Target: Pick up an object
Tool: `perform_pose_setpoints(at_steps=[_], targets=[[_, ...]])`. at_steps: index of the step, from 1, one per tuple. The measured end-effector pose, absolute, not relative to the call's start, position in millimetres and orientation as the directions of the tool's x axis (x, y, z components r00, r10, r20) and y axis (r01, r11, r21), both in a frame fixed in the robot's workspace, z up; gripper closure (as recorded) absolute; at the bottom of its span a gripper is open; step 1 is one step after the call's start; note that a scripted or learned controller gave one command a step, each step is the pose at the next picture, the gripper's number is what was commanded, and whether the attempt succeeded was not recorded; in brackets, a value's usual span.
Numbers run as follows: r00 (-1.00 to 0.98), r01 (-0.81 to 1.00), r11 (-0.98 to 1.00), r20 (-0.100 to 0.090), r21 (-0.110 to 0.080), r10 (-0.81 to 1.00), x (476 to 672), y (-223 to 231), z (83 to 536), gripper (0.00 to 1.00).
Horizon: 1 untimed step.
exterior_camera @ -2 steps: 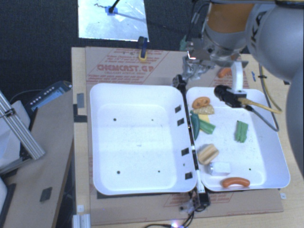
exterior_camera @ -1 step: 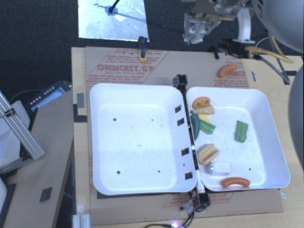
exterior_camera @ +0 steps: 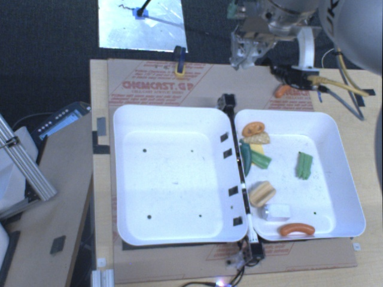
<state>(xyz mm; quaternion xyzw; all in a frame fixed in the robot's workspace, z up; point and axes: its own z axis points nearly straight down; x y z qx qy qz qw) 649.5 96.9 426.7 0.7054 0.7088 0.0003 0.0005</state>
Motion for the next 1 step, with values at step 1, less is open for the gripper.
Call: perform_pose_setpoints(at_steps=[1], targets=[[-0.005,1.0,0.005,0.001,-0.001,1.0,605.9,102.2,414.2,1.0]])
